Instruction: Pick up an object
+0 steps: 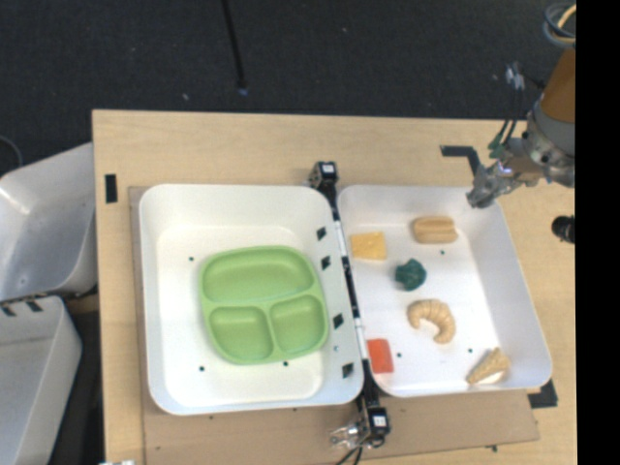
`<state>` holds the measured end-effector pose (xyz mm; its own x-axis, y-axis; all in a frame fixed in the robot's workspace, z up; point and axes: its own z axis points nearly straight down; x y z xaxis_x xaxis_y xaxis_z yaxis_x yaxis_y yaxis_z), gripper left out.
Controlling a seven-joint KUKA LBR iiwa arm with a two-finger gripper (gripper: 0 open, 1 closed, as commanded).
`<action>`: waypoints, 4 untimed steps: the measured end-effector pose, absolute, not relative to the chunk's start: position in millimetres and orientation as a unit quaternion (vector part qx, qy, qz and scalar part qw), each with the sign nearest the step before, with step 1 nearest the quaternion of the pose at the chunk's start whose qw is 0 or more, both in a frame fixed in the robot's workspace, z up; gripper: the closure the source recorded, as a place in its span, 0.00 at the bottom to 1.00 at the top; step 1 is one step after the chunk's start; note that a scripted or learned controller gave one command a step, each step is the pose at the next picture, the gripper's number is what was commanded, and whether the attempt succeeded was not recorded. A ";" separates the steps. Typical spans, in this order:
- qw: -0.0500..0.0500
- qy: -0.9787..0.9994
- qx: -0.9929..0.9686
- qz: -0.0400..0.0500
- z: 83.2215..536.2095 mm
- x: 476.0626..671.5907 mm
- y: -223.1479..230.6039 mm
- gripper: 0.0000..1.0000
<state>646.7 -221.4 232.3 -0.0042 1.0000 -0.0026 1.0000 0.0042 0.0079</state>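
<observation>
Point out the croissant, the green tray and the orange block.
croissant [433, 318], camera view, middle of its curved body.
green tray [263, 303], camera view, central divider.
orange block [380, 356], camera view, top face.

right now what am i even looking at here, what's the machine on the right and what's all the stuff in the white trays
It is one camera fixed above a bench, looking down at a slant. The grey and orange thing at the right is a robot arm; its gripper hangs over the far corner of the right bin, holding nothing. That bin holds toy food: a bread roll, a yellow wedge, a dark green lump, a croissant, an orange block and a tan slice. The left bin holds a green divided plate.
</observation>
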 end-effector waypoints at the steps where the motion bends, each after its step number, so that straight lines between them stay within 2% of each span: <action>1: 0.000 0.708 0.706 0.000 231.9 625.8 -171.9 1.00; 2: 0.000 0.709 0.705 0.000 228.7 625.5 -121.1 1.00; 3: 0.000 0.709 0.706 -0.001 220.6 617.2 -69.4 1.00; 4: -0.001 0.709 0.705 0.001 229.1 597.2 -14.9 1.00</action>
<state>597.2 -14.9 229.1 -0.0066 1.0000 0.0018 1.0000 0.0066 -0.0004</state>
